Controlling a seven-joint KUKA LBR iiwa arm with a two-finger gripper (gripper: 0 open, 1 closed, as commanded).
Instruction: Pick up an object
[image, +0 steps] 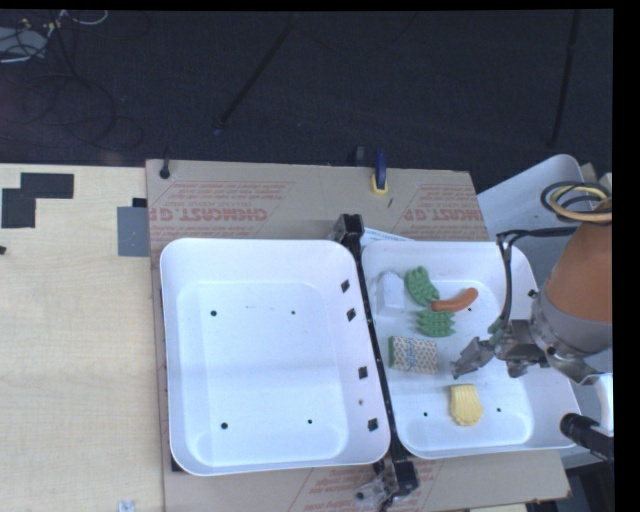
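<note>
The claw (468, 360) hangs over the right bin (515, 425), its dark fingers pointing toward the bin's middle; whether they are open or closed cannot be told, and nothing is visible between them. Just below the claw lies a yellow block (465, 405), near but apart from it. Just to its left lies a patterned pad (414, 354), pale with small dots. Above and to the left are two green pieces (420, 285), one above the other, with an orange sausage (455, 300) lying between them and tilted. Farther left, past the black clips on the shared rim, sits the left bin (260, 355). Both bins rest on a brown board (300, 205) with red print, set on a pale wood bench (70, 380); dark floor with cables lies beyond. The arm (585, 290) enters from the right, its orange band above the grey wrist, reaching leftward and low over the bin.
</note>
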